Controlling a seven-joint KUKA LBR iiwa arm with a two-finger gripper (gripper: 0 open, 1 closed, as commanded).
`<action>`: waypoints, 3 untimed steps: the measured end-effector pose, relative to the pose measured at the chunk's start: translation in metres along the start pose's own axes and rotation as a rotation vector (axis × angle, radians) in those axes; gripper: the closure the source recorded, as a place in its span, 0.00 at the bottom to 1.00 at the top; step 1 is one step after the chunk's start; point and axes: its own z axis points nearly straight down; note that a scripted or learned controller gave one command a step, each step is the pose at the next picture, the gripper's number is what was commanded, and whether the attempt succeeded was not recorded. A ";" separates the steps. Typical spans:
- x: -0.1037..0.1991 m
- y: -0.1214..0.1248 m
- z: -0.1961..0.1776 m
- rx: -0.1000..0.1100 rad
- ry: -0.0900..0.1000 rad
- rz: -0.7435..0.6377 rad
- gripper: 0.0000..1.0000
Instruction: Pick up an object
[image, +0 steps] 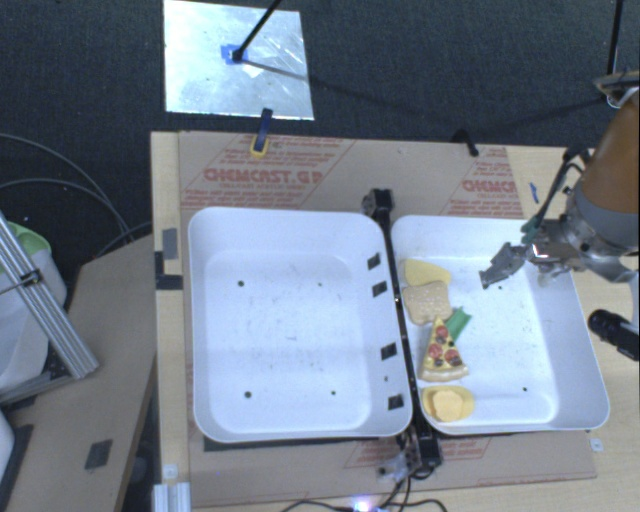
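We see the arm (610, 190) reaching in from the right w/ its gripper (497, 268) hovering over the right bin (575, 400), toward its far side. Can't tell its state from here. The toy food sits along that bin's left wall, near the divider: a yellow cheese wedge (427, 271) farthest, then a tan bread slice (427, 301) touching it, a green piece (458, 322) (partly hidden), a pizza slice (443, 352), and a yellow round piece (448, 403) nearest. The left bin (290, 325) sits beside it.

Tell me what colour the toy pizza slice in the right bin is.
The pizza slice is yellow with red and dark toppings, seen in the camera view.
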 end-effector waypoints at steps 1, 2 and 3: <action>0.033 -0.028 0.183 0.003 0.001 0.000 0.00; 0.031 -0.025 0.167 -0.002 0.001 0.002 1.00; 0.085 0.046 0.071 -0.015 0.002 -0.009 1.00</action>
